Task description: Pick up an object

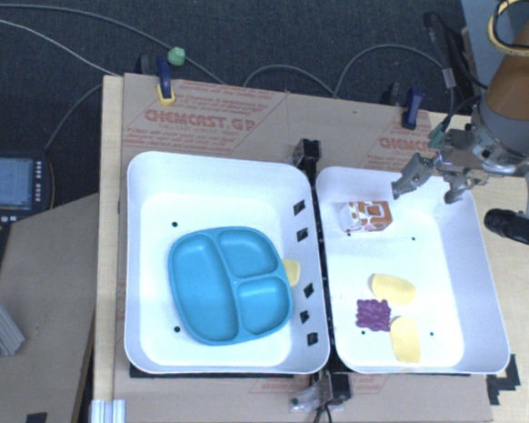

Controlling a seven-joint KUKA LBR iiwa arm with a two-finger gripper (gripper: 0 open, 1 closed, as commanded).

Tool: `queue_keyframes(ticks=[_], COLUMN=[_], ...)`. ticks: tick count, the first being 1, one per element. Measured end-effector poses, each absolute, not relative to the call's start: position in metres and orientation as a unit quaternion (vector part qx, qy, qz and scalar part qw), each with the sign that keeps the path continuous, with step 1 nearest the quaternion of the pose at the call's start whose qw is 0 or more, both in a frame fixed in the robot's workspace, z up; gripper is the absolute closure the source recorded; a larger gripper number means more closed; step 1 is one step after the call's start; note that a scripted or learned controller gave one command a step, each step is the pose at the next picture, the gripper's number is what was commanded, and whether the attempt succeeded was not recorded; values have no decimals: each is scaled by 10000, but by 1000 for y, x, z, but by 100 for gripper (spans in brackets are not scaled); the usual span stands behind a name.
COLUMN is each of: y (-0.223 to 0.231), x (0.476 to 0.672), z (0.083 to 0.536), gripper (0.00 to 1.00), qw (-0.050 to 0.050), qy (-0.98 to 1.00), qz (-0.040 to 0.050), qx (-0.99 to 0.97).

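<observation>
The grey arm's two-finger gripper hangs above the far edge of the right-hand shallow white bin, its two fingers spread wide apart with nothing between them. Just below and to the left of it, a small white and brown-orange carton lies on the bin floor, and nearer the front sit a pale yellow oval piece, a purple bunch of toy grapes and a second pale yellow piece. The left-hand white bin holds a blue three-compartment plastic plate with a small yellow object touching its right rim.

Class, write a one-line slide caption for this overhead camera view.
Open gripper hovers over right bin above small carton; blue divided plate in left bin.
</observation>
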State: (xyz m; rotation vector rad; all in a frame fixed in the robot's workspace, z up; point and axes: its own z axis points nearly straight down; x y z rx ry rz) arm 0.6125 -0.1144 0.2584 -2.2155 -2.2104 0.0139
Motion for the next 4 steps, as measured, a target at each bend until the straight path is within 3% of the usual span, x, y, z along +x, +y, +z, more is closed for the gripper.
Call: queue_keyframes(ticks=[1,4], y=[-114,-111], x=[615,616], z=[266,116], gripper=[0,0], qw=[6,32], qy=[-7072,-7069], qz=[2,18], qx=[-7071,-7073])
